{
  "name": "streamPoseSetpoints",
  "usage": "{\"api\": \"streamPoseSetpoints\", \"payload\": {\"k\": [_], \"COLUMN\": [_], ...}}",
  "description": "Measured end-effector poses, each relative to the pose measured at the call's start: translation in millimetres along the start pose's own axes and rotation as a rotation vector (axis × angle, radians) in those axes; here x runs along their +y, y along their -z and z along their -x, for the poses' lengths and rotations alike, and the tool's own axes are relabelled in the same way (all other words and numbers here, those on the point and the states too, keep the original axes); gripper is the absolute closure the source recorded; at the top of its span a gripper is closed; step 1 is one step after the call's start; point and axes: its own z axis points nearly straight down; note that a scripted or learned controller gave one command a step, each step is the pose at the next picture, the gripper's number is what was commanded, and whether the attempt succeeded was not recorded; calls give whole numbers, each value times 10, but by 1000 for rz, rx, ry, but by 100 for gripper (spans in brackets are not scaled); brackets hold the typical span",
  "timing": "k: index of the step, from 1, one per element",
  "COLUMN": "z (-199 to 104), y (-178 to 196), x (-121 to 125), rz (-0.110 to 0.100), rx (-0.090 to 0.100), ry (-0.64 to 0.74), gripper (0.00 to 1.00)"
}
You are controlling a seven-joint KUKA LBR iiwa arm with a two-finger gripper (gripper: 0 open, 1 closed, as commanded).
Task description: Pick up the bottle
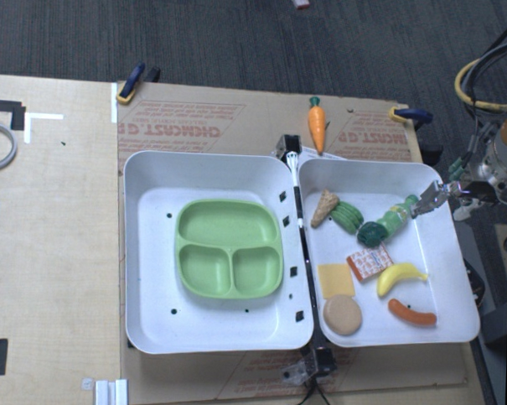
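Observation:
The bottle (395, 218) is small, pale green and see-through. It lies slanted in the right bin (452, 273), near the far right corner, with its neck pointing up and to the right. My gripper (429, 200) reaches in over the bin's right rim and sits right at the bottle's neck end, touching it or nearly so. The bottle's lower end rests against a dark green round toy (372, 234).
The right bin also holds a green gherkin (348, 216), a bread wedge (324, 207), a cheese slice (336, 280), a red-white box (370, 263), a banana (399, 278), a sausage (412, 313) and a bun (343, 315). A green divided plate (230, 248) lies in the left bin (142, 260). A carrot (316, 125) lies behind the bins.

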Motion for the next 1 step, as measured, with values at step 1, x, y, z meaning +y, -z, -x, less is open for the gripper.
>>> {"api": "streamPoseSetpoints", "payload": {"k": [1], "z": [4], "y": [95], "x": [4], "rz": [1], "rx": [-1], "ry": [2], "gripper": [100]}}
